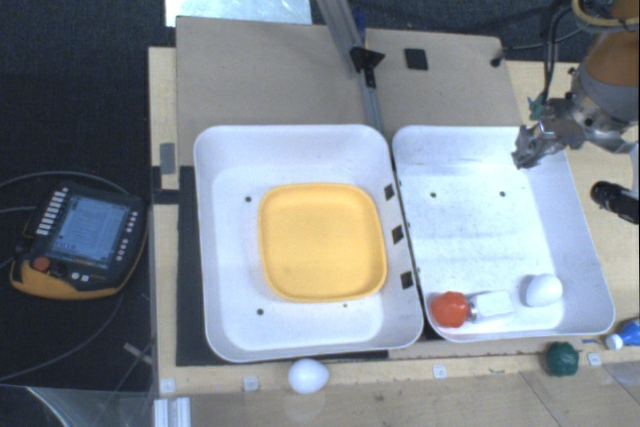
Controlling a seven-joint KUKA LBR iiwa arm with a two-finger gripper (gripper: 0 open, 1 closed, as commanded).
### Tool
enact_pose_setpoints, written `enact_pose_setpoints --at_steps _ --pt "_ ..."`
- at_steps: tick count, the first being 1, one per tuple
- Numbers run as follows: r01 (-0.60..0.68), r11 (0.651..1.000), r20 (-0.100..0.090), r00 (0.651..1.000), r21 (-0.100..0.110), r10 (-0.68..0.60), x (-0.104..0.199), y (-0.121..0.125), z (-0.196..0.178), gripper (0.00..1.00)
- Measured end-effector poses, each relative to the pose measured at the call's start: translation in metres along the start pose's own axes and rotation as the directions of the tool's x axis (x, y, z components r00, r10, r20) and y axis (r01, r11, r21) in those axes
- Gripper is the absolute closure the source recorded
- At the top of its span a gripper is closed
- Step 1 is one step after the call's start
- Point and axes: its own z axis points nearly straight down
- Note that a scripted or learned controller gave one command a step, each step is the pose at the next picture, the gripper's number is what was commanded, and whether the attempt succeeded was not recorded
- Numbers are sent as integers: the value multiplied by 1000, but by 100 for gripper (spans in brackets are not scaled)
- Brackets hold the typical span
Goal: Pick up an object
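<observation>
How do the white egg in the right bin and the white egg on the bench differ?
The white egg in the right bin lies inside the bin's near right corner, beside a small clear item and an orange ball. The white egg on the bench lies outside both bins, alone, just past the left bin and its near rim. Both are white, rounded and similar in size.

The counter point(270, 75) carried two white bins point(225, 215) side by side; a white egg point(308, 376) lay at its front edge.
</observation>
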Motion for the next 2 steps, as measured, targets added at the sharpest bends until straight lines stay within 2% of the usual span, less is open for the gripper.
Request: enact_pose_setpoints --at_steps 2 --pt "3 1000 -1 1000 1 -3 83 -24 -6 100"
